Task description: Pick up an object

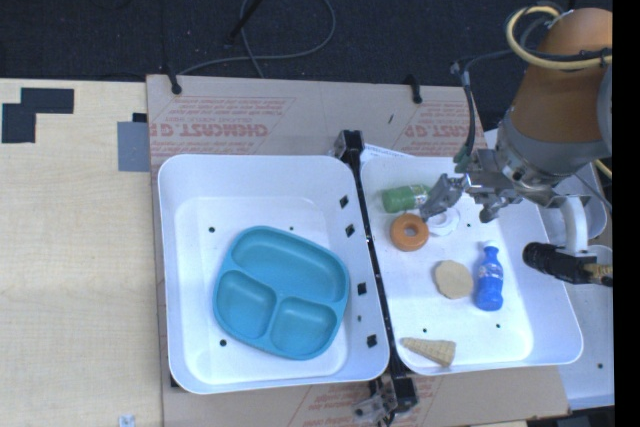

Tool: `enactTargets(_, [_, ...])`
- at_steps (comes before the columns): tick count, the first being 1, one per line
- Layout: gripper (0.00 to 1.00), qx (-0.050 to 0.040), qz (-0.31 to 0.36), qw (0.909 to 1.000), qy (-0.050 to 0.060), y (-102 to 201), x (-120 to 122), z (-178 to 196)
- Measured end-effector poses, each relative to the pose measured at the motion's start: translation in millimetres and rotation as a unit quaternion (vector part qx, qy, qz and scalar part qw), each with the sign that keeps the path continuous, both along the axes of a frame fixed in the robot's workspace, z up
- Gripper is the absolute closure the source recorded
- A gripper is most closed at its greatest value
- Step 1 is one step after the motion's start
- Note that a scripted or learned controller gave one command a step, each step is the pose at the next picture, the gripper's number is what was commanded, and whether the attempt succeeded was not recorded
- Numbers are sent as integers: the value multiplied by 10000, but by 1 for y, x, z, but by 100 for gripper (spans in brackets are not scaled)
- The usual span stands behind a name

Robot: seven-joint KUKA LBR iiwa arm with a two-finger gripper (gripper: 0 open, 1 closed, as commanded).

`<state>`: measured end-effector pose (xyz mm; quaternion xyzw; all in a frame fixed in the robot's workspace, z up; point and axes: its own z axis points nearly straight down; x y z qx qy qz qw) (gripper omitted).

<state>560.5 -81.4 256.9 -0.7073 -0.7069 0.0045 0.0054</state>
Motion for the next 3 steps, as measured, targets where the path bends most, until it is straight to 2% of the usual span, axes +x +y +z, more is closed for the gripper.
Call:
enactTargets(1, [0,-7,8,10000,-63,0,2,6])
enactTargets(3, [0,0,3,10000,-25,1,0,-84])
